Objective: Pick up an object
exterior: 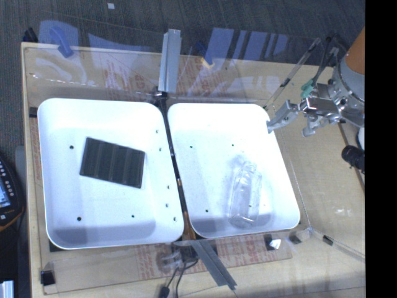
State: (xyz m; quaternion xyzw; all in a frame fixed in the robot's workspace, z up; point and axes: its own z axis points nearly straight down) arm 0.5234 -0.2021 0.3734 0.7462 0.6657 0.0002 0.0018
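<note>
A pale wooden bench (322, 191) carries two white bins. A clear plastic bottle (244, 191) lies in the right bin (282, 166), toward its near right corner. The left bin (43, 166) holds a dark ribbed panel (113, 162). The gripper (293, 120) hovers outside the right bin's far right corner, fingers spread apart, holding nothing.

A single fixed camera is looking down at a slant from above the bench (322, 185), taking in both white bins (46, 166) side by side from a moderate distance, with the arm (347, 98) entering at the right edge.
</note>
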